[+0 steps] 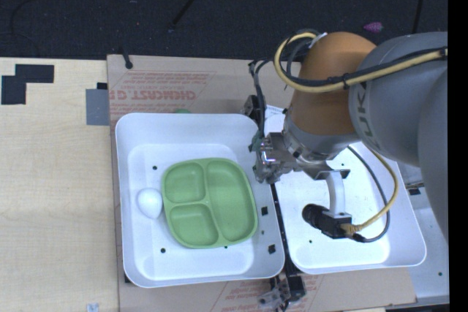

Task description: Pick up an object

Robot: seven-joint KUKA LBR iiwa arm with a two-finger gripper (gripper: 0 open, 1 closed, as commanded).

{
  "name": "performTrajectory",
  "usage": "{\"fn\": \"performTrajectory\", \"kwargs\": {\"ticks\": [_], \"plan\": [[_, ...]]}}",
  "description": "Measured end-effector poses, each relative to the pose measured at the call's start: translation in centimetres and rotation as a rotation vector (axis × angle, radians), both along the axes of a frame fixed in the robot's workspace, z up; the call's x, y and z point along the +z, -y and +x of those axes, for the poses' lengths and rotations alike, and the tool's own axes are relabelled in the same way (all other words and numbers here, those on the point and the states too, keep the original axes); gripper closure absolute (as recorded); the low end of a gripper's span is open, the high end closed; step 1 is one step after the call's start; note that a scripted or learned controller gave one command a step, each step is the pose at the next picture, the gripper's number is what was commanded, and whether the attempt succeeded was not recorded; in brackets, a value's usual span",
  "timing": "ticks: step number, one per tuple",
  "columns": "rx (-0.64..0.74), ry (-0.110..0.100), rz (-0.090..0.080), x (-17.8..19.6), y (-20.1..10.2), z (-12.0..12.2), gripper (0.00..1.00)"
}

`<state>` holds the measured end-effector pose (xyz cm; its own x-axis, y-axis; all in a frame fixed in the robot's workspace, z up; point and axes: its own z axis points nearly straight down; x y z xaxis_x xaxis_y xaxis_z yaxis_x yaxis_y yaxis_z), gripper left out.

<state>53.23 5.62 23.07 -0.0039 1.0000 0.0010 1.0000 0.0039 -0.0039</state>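
A green divided plate (210, 202) lies flat in the left bin (139, 135). A small white egg-shaped object (150, 202) rests against the plate's left edge. My gripper (266, 159) hangs below the orange wrist band (333, 88), over the divider between the two bins, just off the plate's upper right corner. The wrist hides its tip, and I see nothing held in it.
The right bin (365, 252) lies mostly under the grey arm (409, 106). A black connector on a yellow cable (327, 221) hangs from the arm above that bin's floor. Cardboard (175, 88) lies under both bins, with wooden bench to the left.
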Motion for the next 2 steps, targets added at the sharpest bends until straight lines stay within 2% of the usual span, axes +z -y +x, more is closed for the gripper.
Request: {"fn": "performTrajectory", "kwargs": {"ticks": [1,2], "plan": [[0.001,0.001,0.000,0.52,-4.73,0.42,1.00],[-0.001,-0.001,-0.002,0.50,-4.56,0.38,0.00]]}}
